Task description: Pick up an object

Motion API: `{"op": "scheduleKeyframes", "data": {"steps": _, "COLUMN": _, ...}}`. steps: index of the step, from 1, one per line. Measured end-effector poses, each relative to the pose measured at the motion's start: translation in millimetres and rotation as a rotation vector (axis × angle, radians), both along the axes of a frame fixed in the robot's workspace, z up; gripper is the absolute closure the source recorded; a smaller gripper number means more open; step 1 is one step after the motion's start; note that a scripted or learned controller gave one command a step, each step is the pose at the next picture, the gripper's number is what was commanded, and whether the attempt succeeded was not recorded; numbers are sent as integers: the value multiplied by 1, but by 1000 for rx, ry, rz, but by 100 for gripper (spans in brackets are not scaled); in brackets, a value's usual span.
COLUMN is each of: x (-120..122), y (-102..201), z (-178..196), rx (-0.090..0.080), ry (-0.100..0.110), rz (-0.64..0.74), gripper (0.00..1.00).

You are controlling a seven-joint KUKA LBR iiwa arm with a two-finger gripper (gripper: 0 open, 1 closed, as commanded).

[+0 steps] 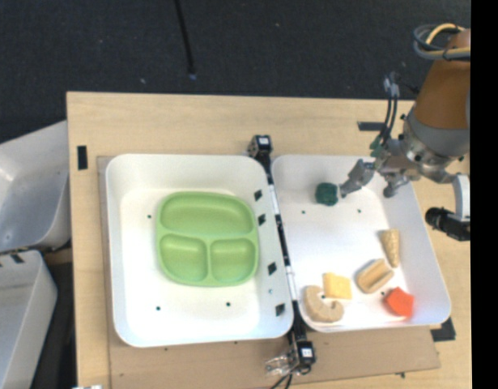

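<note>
arm (443, 96) cut off at right edge, green object (326, 194) too small to identify

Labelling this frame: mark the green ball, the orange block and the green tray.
green ball (326, 194), camera view, centre of its top.
orange block (400, 301), camera view, middle of its upper face.
green tray (206, 211), camera view, large upper compartment.

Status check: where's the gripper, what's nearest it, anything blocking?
Gripper open, over right bin, far end. Dark green object beside its left finger, not held. Other items cluster at near end; nothing in the way.

Grey arm (433, 136), orange band (443, 96), looped cables, metal two-finger end effector (372, 183)
</note>
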State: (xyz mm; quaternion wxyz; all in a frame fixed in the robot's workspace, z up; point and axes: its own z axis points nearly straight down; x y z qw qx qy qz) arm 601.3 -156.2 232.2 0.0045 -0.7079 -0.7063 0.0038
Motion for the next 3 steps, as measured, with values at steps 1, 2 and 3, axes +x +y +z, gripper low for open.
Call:
{"op": "scheduleKeyframes", "data": {"steps": 1, "x": 2, "y": 0, "z": 7, "rx": -2, "ry": -12, "rz": 3, "gripper": 0}}
{"op": "scheduleKeyframes", "data": {"steps": 2, "x": 5, "y": 6, "z": -39, "rx": -3, "ry": -9, "rz": 4, "gripper": 0}}
{"op": "scheduleKeyframes", "data": {"steps": 3, "x": 6, "y": 3, "z": -102, "rx": -3, "ry": -9, "rz": 3, "gripper": 0}}
